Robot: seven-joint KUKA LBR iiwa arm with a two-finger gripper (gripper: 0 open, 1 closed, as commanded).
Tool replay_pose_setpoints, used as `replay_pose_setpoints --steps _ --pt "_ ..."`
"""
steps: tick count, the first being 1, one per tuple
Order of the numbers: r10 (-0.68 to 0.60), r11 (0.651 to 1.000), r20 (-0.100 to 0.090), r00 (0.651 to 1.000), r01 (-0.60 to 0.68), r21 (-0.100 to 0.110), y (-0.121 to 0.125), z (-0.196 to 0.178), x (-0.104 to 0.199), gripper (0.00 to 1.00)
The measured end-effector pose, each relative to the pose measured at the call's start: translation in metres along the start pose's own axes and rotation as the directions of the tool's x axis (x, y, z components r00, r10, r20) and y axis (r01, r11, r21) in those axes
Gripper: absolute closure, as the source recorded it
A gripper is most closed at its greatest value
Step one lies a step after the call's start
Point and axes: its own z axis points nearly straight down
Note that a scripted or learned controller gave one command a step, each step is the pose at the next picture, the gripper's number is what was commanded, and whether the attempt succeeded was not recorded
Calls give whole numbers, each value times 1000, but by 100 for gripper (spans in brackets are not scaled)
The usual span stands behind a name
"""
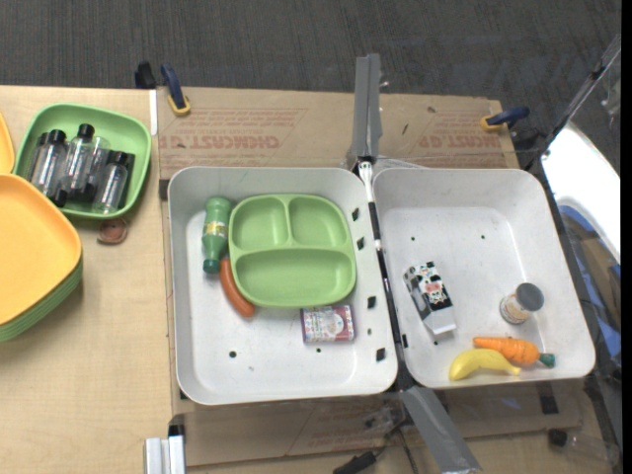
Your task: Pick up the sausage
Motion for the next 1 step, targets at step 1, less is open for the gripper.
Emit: replay_pose_setpoints --steps 1 --pt "-110 994 1 994 110 -1 9 0 -4 100"
